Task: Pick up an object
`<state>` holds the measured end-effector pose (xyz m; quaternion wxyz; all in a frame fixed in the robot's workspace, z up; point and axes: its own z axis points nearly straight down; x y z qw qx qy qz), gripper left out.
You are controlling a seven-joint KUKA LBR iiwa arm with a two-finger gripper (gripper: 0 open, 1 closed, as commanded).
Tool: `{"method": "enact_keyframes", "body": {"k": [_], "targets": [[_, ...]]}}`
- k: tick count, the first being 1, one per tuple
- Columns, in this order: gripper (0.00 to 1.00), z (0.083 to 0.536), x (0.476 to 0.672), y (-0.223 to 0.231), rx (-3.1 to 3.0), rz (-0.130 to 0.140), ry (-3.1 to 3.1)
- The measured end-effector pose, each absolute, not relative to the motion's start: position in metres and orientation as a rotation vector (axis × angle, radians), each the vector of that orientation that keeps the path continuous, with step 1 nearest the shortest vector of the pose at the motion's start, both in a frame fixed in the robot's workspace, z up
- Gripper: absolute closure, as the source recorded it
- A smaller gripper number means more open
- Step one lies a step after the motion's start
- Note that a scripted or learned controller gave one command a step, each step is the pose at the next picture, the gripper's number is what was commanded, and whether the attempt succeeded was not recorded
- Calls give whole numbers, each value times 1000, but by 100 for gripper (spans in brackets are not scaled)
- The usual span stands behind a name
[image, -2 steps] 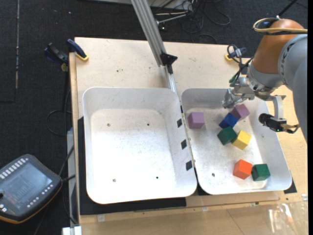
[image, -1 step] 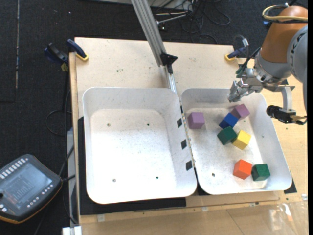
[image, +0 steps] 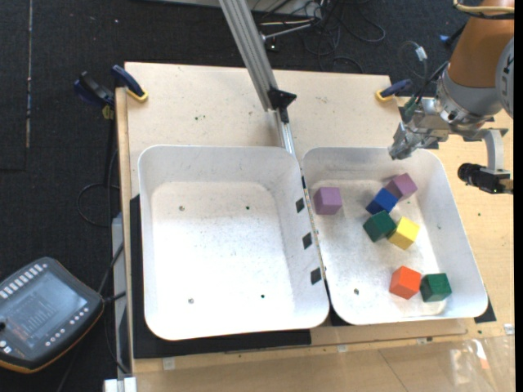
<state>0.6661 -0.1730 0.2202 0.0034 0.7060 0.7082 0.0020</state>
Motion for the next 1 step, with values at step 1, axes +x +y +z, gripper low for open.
{"method": "enact_keyframes", "body": {"k": [1], "targets": [[100, 275, 668, -173, 2212, 7, 2220]]}}
